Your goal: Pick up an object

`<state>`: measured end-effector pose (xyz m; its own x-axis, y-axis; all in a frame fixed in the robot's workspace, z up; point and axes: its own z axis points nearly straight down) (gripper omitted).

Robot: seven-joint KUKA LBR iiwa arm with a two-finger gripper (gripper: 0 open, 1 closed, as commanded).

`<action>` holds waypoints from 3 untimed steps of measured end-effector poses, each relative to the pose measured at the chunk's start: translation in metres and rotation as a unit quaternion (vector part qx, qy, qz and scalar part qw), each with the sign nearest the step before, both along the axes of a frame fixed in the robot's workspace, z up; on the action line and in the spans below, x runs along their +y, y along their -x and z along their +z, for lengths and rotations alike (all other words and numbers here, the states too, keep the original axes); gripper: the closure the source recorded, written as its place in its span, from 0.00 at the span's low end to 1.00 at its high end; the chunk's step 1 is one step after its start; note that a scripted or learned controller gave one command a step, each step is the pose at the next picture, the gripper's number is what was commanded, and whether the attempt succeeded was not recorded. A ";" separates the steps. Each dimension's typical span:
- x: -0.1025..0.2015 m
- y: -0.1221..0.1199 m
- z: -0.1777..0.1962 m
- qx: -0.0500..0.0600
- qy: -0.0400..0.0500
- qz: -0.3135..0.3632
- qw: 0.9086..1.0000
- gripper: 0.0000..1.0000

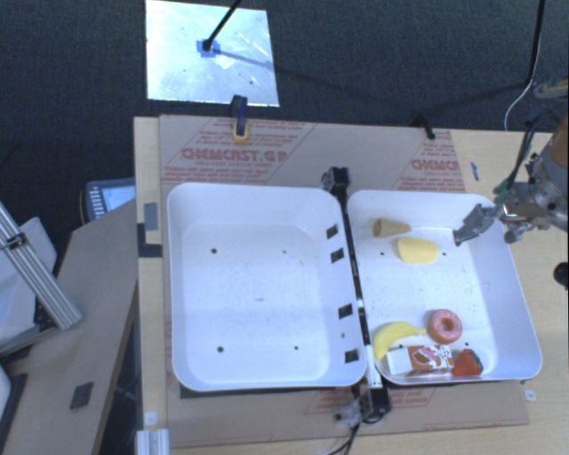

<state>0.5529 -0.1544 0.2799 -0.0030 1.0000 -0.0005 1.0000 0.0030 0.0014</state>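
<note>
A dark blue-grey carpeted floor (pixel 373 53) is spreading behind a pale wooden bench (pixel 147 178), where a brown cardboard sheet printed with red lettering (pixel 267 147) is lying flat. A shiny silver square plate (pixel 212 53) is resting on the carpet at the top, catching the light, with a thin black cable (pixel 227 22) running to it. At the left, a ribbed aluminium bar (pixel 31 267) is leaning across a lower tan side table (pixel 80 355).
</note>
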 end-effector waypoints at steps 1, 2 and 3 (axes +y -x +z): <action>-0.003 0.012 -0.151 0.005 -0.001 -0.001 1.000 0.00; -0.039 -0.022 -0.177 -0.001 0.001 -0.002 1.000 0.00; -0.020 -0.015 -0.196 0.001 0.000 0.001 1.000 0.00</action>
